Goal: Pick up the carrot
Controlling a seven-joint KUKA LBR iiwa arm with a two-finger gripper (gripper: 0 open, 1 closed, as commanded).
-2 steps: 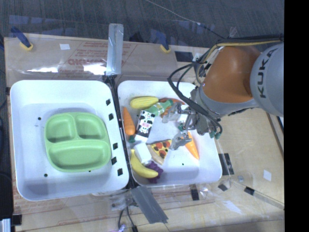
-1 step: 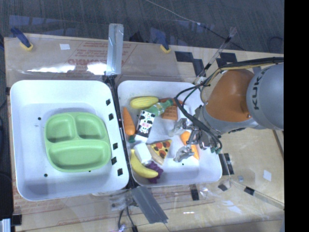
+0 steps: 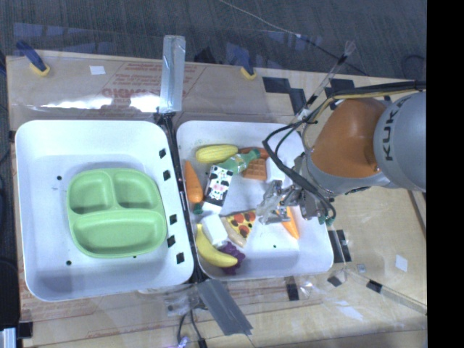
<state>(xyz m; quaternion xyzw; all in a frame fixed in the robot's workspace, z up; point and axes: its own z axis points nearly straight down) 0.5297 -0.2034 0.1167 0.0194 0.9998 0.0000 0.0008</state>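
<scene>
Camera view: the carrot (image 3: 193, 183) lay along the left wall of the right bin (image 3: 313, 256), beside the milk carton (image 3: 217, 185) and below the corn cob (image 3: 216, 153). The gripper (image 3: 274, 205) hung over the bin's middle, near the pizza slice (image 3: 239, 225) and an orange piece (image 3: 290, 227), well apart from the carrot; whether its fingers were open or closed could not be told. Likely fault: a descent here would take the wrong item, and the wall crowds any approach to the carrot.
</scene>
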